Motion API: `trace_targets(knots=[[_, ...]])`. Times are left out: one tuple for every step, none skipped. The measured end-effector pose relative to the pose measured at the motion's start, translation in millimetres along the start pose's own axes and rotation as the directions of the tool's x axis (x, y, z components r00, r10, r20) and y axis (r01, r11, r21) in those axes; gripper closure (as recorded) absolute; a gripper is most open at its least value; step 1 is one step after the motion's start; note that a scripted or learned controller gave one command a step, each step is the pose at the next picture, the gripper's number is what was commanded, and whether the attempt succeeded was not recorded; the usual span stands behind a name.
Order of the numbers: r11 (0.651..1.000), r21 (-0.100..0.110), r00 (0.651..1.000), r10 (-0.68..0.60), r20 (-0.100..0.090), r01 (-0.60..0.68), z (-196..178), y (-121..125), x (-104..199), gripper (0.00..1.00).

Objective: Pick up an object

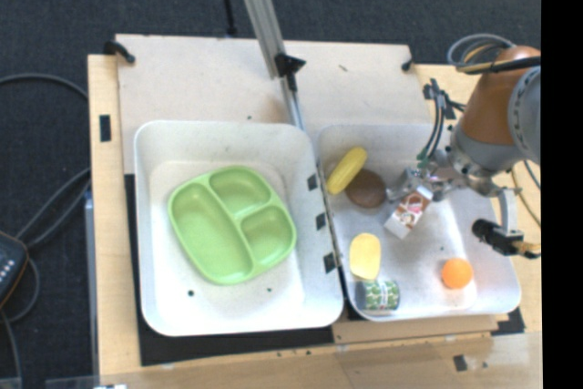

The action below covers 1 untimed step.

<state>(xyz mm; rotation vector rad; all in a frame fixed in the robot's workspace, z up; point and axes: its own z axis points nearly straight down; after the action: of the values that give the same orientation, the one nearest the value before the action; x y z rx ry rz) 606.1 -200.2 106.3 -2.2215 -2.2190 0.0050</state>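
The arm (496, 109) reaches in from three o'clock over the right bin (496, 291), grey with its orange band uppermost; the gripper (421, 187) hangs above the bin's middle, just over a small white carton (407, 213) with red print; whether the gripper is spread, pressed together or pinching the carton cannot be told from this slant, since the metal parts blur together at its tip.

The carton lies tilted, its long axis running from about seven o'clock to one o'clock, the upper end pointing toward the gripper and touching or nearly touching it; which of the two I cannot tell.

At nine o'clock from the carton sits a round brown object (366, 190), just beside it; a yellow banana-like piece (346, 170) leans at the brown object's ten o'clock, its length running seven to one o'clock; a pale yellow block (365, 256) lies at the carton's seven o'clock; a green-patterned can (381, 294) rests near the bin's lower rim; an orange ball (456, 273) sits at the carton's four o'clock, well apart.

The left bin (155, 150) holds a green divided plate (231, 223).
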Motion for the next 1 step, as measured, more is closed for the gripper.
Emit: trace_targets(knots=[[1.0, -0.003, 1.0, 0.001, 0.001, -0.001, 4.8, 0.4, -1.1, 0.0]])
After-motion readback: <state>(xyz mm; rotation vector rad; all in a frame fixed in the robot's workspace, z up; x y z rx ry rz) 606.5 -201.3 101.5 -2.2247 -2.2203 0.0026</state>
